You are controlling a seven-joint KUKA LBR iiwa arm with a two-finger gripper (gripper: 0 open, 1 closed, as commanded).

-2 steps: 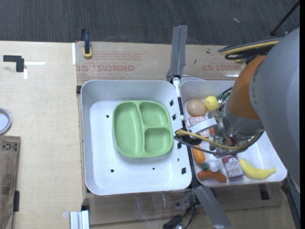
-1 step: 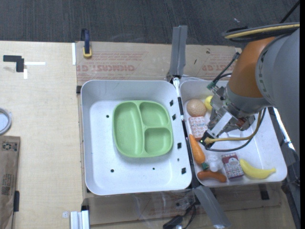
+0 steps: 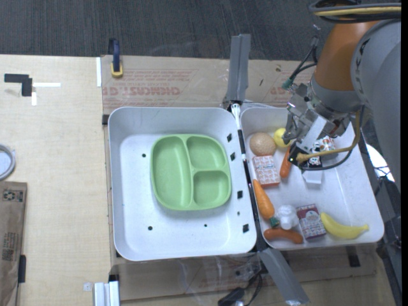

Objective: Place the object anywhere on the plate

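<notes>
Fingers can't be read: open or clenched, can't tell, wrist body and cables cover them. Gripper (image 3: 297,146) sits over the right bin (image 3: 357,190), at its 11 o'clock corner. Small orange carrot (image 3: 285,165) is tilted right at the tip, held or merely touching, unclear. Yellow item (image 3: 280,136) at gripper's 9 o'clock is half hidden. Green plate (image 3: 191,171) lies in the left bin (image 3: 127,190), at 9 o'clock from the carrot, well apart. Arm cut off at 3 o'clock.
</notes>
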